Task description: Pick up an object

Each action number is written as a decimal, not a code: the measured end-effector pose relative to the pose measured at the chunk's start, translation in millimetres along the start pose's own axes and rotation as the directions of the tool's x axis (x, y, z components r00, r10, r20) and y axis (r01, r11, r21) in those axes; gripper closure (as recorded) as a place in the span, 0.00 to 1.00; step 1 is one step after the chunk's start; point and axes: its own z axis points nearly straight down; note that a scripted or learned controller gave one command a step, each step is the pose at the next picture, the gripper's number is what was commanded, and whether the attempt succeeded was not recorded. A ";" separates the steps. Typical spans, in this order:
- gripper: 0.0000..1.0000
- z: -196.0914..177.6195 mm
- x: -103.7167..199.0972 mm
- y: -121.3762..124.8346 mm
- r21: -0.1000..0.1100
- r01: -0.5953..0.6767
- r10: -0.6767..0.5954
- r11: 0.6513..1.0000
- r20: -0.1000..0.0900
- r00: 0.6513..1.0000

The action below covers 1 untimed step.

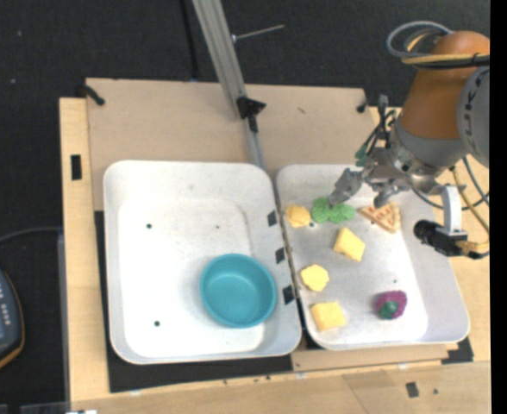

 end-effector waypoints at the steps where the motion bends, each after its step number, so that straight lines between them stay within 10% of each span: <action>1: 0.00 -0.1 0.0 0.0 0.000 -0.001 0.001 1.000 0.000 1.000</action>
